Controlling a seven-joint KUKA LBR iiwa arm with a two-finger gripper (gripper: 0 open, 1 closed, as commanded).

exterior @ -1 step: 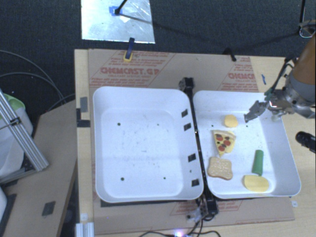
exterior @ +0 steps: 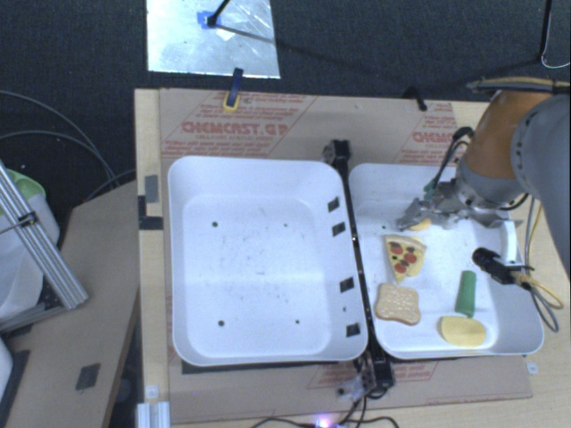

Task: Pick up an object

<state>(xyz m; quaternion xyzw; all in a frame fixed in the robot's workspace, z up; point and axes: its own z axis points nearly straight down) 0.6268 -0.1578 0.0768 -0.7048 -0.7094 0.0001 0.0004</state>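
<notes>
From above, the gripper (exterior: 417,218) hangs low in the right bin (exterior: 526,328), whether clenched or released I cannot tell, just above a toy pizza slice (exterior: 405,257), likely light, stiff and slippery, best pinched across its narrow width.

On the desk (exterior: 147,239) sit two white bins. The right bin (exterior: 517,324) holds a pizza slice (exterior: 405,257), a toast piece (exterior: 398,303), a green cylinder (exterior: 466,292) and a yellow lump (exterior: 462,331). The hand (exterior: 417,216) hangs low just above the pizza slice, perhaps touching a small yellow piece (exterior: 420,225).
</notes>
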